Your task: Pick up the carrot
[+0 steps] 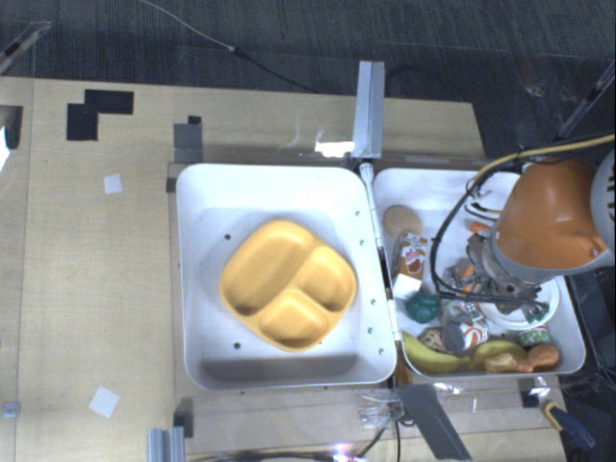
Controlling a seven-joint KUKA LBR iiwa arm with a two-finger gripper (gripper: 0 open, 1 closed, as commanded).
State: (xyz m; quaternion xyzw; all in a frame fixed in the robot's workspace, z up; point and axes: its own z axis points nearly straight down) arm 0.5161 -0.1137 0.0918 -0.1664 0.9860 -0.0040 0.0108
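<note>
The arm reaches over the right bin (576, 349), and its orange band (544, 215) and grey wrist cover most of the gripper (478, 298) from above. The wrist hides the gripper so much that I cannot tell whether it is open or closed, and nothing can be seen held in it.

The best candidate for the carrot (461, 276) is a small orange sliver showing at the wrist's left edge, around the middle of the right bin, among the black cables. It lies just beside the gripper, on the side toward the divider between the bins, and seems to continue under the wrist. Too little of it shows to read its long axis with confidence. That is the key unknown: the gripper would need to close across the carrot's narrow width, not along its length.

The clutter is tight. A teal object (422, 307) sits just beside the sliver toward the bin's near edge. A banana (428, 354) lies along that near edge, and an orange-brown fruit (544, 356) is in the near right corner. The left bin (192, 258) holds a yellow divided plate (289, 285), well apart from all this.
</note>
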